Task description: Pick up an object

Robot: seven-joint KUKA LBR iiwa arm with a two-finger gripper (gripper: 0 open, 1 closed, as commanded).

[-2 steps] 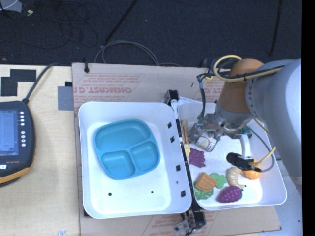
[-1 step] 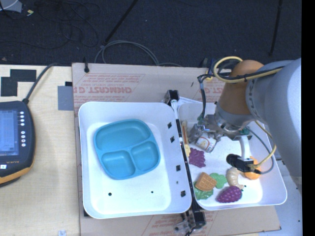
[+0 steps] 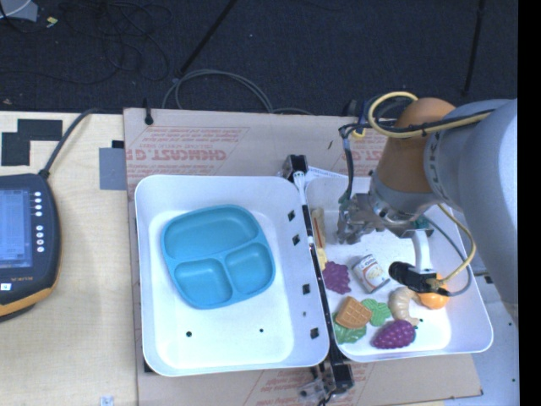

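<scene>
Toys (image 3: 372, 307) lie in the right bin (image 3: 473, 332); fingers (image 3: 353, 227) hover above, state unclear.

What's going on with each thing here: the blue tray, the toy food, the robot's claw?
Blue tray: flat in the left bin.
Purple grapes: resting in the right bin.
Small can: lying tilted.
Gripper: low over the right bin's upper part, beside the can, holding nothing visible.
</scene>
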